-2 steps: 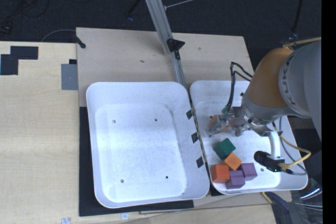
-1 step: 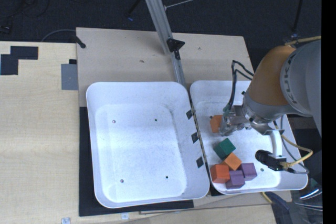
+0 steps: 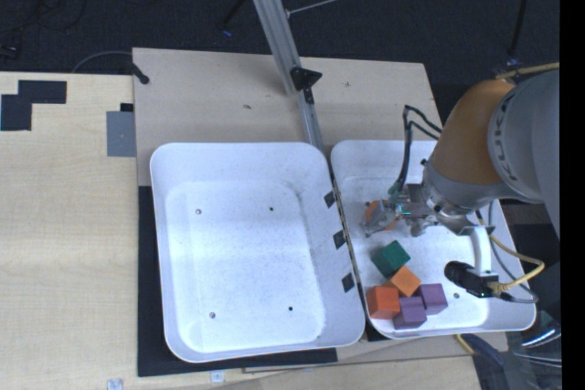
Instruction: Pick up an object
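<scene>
Blocks sit bunched in the right bin (image 3: 361, 162), toward its near end: a green block (image 3: 393, 257), an orange block (image 3: 405, 280), a red-orange block (image 3: 383, 300) and two purple blocks (image 3: 418, 307), most of them touching a neighbour. We see the gripper (image 3: 395, 213) low over that bin's middle, just beyond the green block, with something small and orange-brown (image 3: 373, 213) beside it that is too blurred to name. Whether the gripper is apart or together we cannot tell, and we see nothing held in it. The left bin (image 3: 183, 162) holds no blocks.

To do this step well, we judge the green block the best target, since it lies nearest and stands a little apart from the cluster. We should centre over it, align with its flat faces, and descend straight so the neighbouring orange block is not nudged.
</scene>
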